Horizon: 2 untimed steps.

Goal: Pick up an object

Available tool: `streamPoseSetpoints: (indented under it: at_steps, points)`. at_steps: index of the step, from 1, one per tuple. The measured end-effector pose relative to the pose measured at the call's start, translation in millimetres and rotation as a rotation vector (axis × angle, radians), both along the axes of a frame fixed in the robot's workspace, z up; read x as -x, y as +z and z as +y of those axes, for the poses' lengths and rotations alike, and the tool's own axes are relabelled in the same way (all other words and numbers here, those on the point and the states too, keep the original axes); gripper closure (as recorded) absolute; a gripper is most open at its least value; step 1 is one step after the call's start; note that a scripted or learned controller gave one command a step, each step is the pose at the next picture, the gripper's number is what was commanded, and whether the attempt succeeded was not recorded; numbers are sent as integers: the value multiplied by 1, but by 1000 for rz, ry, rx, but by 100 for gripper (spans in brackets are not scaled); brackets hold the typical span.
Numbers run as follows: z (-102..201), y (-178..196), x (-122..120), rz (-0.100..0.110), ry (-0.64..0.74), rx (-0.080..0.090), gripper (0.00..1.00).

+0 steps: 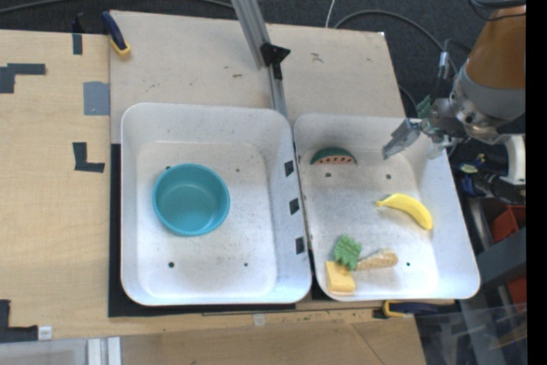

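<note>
Two white bins sit side by side. The gripper [400,141] hangs at the right bin's [444,265] upper right edge, holding nothing; I cannot tell its state. A banana [407,209] lies just below, likely easiest to grab. A blue bowl [191,199] sits in the left bin [137,184].

right bin [444,209] open through its middle, watermelon slice [332,156] by the far wall, banana [406,210] toward the right, green toy [347,251], cracker [377,261] and yellow block [339,279] crowding the near edge, slanted metal pole [244,0] over the divide
</note>
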State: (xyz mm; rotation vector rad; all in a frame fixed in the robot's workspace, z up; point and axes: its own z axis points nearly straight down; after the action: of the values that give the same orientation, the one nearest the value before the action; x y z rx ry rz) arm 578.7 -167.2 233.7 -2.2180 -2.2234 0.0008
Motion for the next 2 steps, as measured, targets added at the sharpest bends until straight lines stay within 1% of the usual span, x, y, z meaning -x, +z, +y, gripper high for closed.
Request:
streamPoseSetpoints:
  at_steps: [1,2]
  points:
    - [0,0,0,0,0,0,0]
    - [-3,-64,0,7,-2,0,0]
